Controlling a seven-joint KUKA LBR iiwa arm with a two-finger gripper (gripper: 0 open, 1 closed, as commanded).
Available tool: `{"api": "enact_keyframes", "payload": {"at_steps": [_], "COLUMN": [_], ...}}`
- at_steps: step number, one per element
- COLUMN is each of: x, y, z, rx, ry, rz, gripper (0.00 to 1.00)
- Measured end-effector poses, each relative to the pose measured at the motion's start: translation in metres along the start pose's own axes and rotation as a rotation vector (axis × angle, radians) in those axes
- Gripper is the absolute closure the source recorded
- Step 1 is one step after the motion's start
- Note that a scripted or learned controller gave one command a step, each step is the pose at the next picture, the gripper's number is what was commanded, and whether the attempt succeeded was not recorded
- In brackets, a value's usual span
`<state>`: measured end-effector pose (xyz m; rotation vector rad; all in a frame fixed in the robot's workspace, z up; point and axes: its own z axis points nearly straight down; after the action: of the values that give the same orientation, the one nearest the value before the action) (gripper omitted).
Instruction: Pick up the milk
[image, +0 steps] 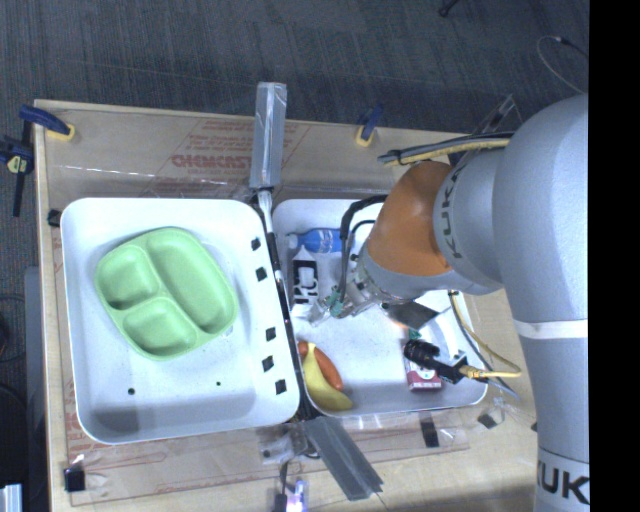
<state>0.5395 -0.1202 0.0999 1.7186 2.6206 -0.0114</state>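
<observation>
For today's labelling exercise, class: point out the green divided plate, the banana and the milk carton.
green divided plate (165, 290): camera view, on the ridge between its compartments.
banana (322, 378): camera view, on the middle of its yellow body.
milk carton (304, 280): camera view, on its printed white side.

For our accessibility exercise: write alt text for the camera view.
A grey KUKA arm reaches from the right into the right bin, over a milk carton; a banana lies nearby. The left bin holds a green divided plate.
</observation>
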Motion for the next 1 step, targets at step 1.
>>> {"api": "enact_keyframes", "payload": {"at_steps": [1], "x": [0.0615], "y": [0.0475], "z": [-0.0914], "rx": [0.000], "ry": [0.011], "rz": [0.063], "gripper": [1.00]}}
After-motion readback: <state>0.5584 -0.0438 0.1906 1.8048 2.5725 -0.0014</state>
